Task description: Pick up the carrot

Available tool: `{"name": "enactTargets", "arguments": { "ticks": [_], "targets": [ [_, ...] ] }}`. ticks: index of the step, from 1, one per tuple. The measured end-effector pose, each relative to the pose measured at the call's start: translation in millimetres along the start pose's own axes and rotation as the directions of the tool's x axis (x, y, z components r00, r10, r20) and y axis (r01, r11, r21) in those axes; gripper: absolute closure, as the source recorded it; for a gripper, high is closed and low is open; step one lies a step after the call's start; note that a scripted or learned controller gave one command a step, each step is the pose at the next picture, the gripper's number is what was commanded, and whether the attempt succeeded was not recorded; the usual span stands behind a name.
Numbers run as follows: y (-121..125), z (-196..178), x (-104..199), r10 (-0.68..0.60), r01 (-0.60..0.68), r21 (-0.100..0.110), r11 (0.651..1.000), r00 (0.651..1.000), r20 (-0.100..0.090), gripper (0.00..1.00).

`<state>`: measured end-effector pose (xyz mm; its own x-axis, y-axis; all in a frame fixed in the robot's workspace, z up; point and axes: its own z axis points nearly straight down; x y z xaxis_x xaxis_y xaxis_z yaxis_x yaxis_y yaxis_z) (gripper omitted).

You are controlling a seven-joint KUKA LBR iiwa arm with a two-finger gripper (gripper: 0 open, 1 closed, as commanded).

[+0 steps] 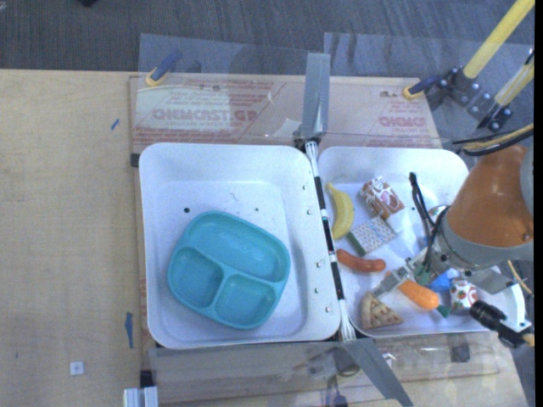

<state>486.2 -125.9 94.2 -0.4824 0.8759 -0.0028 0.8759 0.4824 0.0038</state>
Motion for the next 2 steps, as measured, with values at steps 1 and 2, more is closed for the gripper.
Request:
{"name": "enactTargets", "arguments": {
  "ticks": [1, 2],
  "targets": [
    [1, -10, -1, 0.001, -0.001, -0.003, 1.0, 1.0, 0.003, 1.0],
    [85, -136, 46, -0.108, 0.108, 0.001, 0.994, 0.994, -0.001, 1.0]
  ]
}}
